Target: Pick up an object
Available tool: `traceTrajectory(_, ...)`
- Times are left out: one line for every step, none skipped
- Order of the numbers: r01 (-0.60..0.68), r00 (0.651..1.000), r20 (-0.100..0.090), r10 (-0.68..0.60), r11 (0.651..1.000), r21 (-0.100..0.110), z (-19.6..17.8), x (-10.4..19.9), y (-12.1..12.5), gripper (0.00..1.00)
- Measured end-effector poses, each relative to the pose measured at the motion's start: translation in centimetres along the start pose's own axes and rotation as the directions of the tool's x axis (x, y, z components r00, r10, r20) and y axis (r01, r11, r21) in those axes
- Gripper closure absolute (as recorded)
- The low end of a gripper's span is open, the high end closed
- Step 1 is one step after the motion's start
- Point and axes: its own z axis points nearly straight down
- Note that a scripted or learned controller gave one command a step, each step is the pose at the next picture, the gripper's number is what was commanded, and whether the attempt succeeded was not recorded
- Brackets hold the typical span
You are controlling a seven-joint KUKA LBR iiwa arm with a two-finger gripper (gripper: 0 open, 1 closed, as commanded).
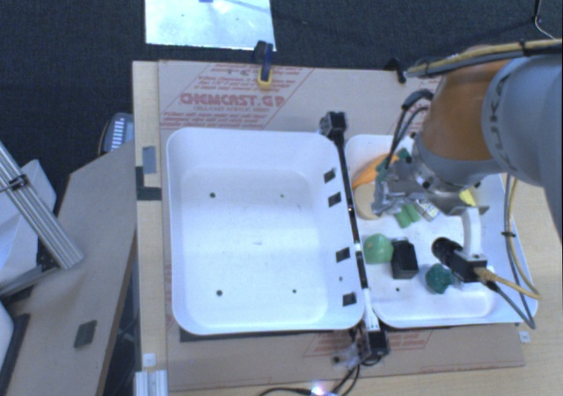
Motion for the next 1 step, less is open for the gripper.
traceTrajectory(-0.005, 1.0, 0.0, 0.005, 1.0, 0.004, 1.47, 1.1, -2.33, 1.0)
